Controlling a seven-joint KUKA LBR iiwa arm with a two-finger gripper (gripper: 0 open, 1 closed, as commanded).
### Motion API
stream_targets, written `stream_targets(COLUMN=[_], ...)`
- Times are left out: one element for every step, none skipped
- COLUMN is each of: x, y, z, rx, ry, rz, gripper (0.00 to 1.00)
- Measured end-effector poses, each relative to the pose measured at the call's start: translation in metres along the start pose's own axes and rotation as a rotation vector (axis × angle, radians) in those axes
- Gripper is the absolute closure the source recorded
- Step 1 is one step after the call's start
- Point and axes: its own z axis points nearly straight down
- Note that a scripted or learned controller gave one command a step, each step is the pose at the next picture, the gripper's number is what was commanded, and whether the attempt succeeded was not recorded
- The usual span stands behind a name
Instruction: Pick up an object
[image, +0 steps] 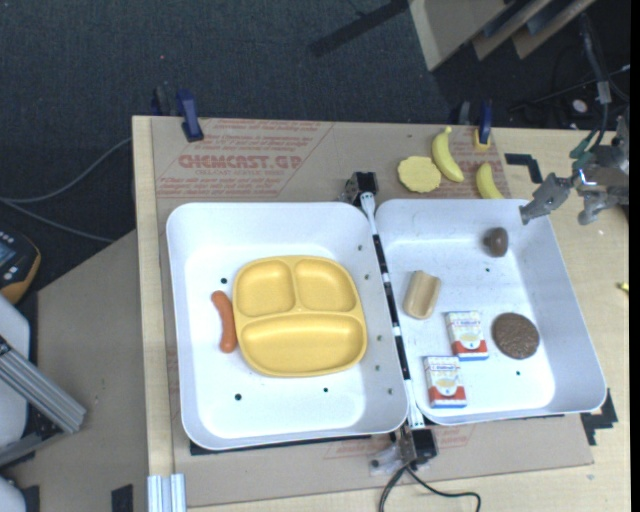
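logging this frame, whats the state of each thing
yellow three-compartment plastic plate: flat in left bin, nothing in compartments
orange sausage: beside plate's left edge
two small cartons: flat, right bin
gripper: over right bin's top right corner

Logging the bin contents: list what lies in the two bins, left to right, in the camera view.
Orange hot dog → yellow divided plate → tan bread roll → brown patty.

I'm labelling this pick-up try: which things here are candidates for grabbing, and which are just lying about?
For the job, in the bins: gripper, brown ball, bread roll, two cartons, brown disc, hot dog, yellow tray.

Lying about, on the bench: two bananas, yellow slice.
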Motion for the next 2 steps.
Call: stream_targets(x=[-0.009,0.001], y=[0.067,0.064], z=[0.110,0.164], rx=[0.002,0.006], ry=[0.000,0.002], rz=[-0.003,-0.001], gripper=[0.00,0.00])
